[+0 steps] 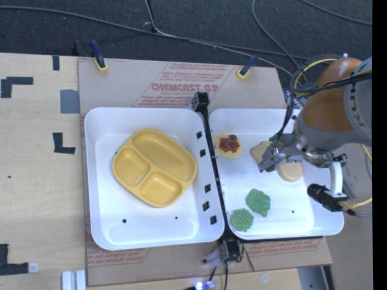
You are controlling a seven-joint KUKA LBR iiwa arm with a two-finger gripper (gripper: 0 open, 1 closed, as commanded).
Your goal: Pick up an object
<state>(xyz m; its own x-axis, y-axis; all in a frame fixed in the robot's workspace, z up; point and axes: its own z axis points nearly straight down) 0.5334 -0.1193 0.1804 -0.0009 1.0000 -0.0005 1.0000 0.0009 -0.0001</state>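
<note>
Right of frame centre, the gripper [270,160] hangs over a tan piece [261,151], just upper-left of it; jaw state unreadable.

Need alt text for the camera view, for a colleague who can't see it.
The gripper hangs low over the right bin, beside tan pieces, a small pizza toy and two green toys. The left bin holds a yellow divided plate.

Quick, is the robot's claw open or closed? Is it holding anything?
Gripper: cannot be told; it sits low in the right bin beside tan food pieces.
</note>
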